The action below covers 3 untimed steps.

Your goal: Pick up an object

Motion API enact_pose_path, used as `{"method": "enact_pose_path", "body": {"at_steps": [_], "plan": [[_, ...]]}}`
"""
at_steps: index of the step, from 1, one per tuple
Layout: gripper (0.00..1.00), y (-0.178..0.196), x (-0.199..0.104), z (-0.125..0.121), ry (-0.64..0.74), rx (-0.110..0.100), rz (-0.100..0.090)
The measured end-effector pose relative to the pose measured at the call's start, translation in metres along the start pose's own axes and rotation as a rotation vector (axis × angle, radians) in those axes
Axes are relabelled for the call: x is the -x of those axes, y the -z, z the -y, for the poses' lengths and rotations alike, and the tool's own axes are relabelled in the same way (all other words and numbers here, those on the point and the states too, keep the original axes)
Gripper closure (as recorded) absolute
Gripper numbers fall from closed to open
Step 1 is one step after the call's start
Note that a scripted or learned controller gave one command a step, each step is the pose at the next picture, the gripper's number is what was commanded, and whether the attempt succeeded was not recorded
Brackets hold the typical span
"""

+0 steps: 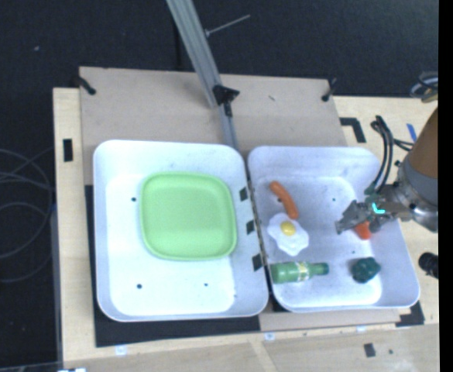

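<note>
- The green bottle lies on its side near the front edge of the right bin, close to the divide between the bins; its long axis runs parallel to that front edge, its cap end toward the bin's right side.
- A dark green lump sits near the right bin's front right corner, apart from the bottle.
- A fried-egg toy lies flat by the right bin's left wall, just behind the bottle; an orange sausage lies behind it, slanting from the back left toward the front right.
- The gripper hangs low over the right half of the right bin, tilted toward the bin's middle. A small orange-red thing shows at its tip; I cannot tell whether the fingers are spread or pressed on it, so a hold cannot be claimed.
- Judging by that pose, this small piece is the pick target.
- A light green square plate rests flat in the middle of the left bin.
</note>
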<state>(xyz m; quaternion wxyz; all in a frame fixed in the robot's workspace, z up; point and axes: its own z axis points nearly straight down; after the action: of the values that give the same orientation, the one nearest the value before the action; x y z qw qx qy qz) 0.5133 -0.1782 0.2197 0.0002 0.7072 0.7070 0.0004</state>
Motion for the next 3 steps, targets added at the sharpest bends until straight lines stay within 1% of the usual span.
{"method": "enact_pose_path", "body": {"at_steps": [1,2,3], "plan": [[0.00,0.000,0.000,0.000,0.000,0.000,0.000],[0.00,-0.063,0.001,0.001,0.000,-0.006,0.000],[0.00,-0.115,0.001,0.002,-0.001,-0.005,0.000]]}}
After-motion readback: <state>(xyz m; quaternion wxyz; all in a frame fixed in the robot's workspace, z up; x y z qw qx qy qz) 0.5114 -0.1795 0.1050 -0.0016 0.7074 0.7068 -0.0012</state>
